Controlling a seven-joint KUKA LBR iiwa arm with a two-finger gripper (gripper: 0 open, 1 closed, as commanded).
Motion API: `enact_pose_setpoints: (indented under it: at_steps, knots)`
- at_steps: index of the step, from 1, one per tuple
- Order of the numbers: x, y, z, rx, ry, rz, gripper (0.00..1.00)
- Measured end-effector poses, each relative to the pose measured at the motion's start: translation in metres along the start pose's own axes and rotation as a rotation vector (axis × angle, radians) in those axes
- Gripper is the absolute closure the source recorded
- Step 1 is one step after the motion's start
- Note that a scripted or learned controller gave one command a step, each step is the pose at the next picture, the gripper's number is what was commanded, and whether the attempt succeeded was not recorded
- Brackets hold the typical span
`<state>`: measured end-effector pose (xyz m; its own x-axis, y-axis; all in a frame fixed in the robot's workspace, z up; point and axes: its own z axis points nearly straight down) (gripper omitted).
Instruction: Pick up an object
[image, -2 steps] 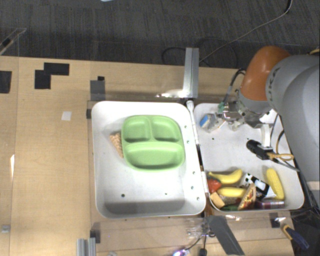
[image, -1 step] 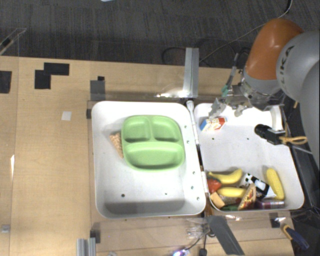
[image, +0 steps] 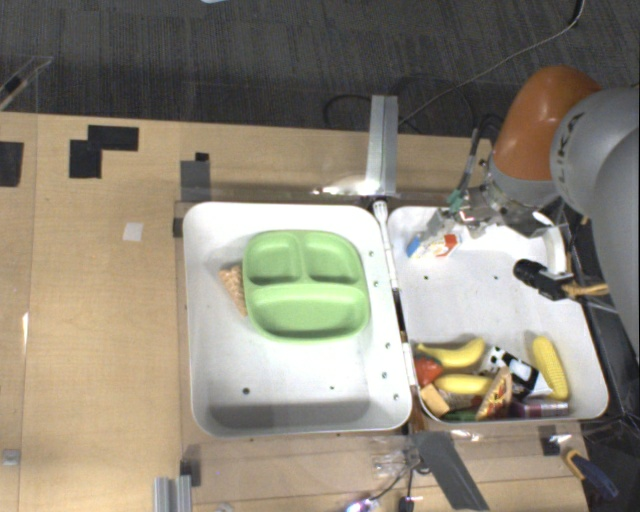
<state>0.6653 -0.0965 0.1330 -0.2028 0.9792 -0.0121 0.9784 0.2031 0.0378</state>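
Plastic glints where your gripper (image: 462, 212) hangs at the right bin's (image: 490, 290) far edge, finger state impossible to tell, while smooth curved bananas (image: 455, 353) and ridged corn (image: 549, 366) crowd its near corner.

green tray (image: 303, 284) | white bins (image: 290, 400) | yellow bananas (image: 455, 354) | yellow corn (image: 550, 366) | orange arm band (image: 535, 120)

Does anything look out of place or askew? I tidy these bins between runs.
One oddity: a tan, speckled flat item pokes out from under the left edge of the green three-compartment plastic tray in the left white bin, mostly hidden. The toy food, yellow bananas among it, is heaped in the right white bin's near end.
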Motion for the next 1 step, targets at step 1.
enact_pose_setpoints:
  at_steps: [1]
  knots:
    - [0.0039,0.0048,0.0111,-0.002,0.002,-0.039,0.0]
